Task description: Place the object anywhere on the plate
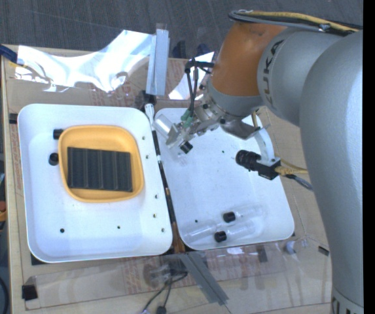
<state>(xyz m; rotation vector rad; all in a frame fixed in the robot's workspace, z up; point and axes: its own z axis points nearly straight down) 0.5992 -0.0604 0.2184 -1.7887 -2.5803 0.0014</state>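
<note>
A yellow plate [102,136] with a dark ribbed centre lies in the left bin [43,227], towards its back. Two clear plastic pieces with black caps [236,224] lie near the front edge of the right bin [272,201]. My gripper [176,138] hangs low over the back left corner of the right bin, close to the divide between the bins. It is well away from the clear pieces and just right of the plate. I see nothing held in it.
Crumpled foil [89,64] and an upright metal strip [158,61] sit behind the bins. A black fitting with a cable [256,163] juts from the arm over the right bin. Small black dots [54,157] mark the left bin's floor.
</note>
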